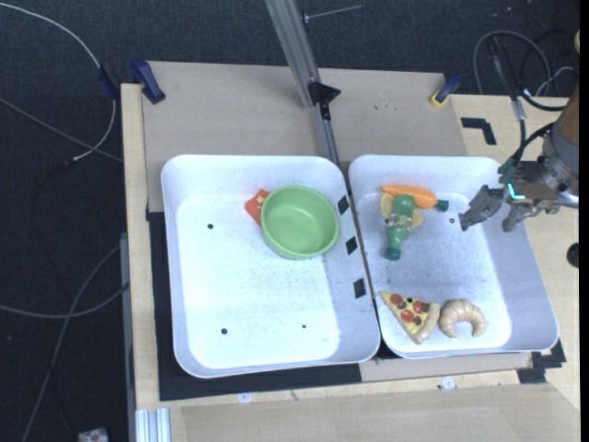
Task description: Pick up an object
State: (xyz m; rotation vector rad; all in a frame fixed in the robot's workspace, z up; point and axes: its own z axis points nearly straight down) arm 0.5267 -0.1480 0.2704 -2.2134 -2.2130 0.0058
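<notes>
Nothing picked yet: the hand (493, 210) hangs over the right bin's (515, 330) far right side, fingers spread wide and holding nothing. Candidates lie apart from it in that bin: a carrot (410, 193), green bottle (398, 226), pizza slice (411, 313) and croissant (463, 318). A green bowl (299, 220) sits in the left bin (248, 339). Nothing blocks the way.

A pale wooden bench (230, 109) stands on dark carpet (64, 247). Two white bins lie on it side by side, the left bin (258, 339) touching the right bin (442, 265), with a black mat (166, 376) under them. A metal rail (290, 35) slants down to the seam between them. A blue clamp (145, 81) grips the bench's far left corner, and a yellow clamp (447, 88) sits near the far right. Thin cables (55, 26) loop over the carpet.
</notes>
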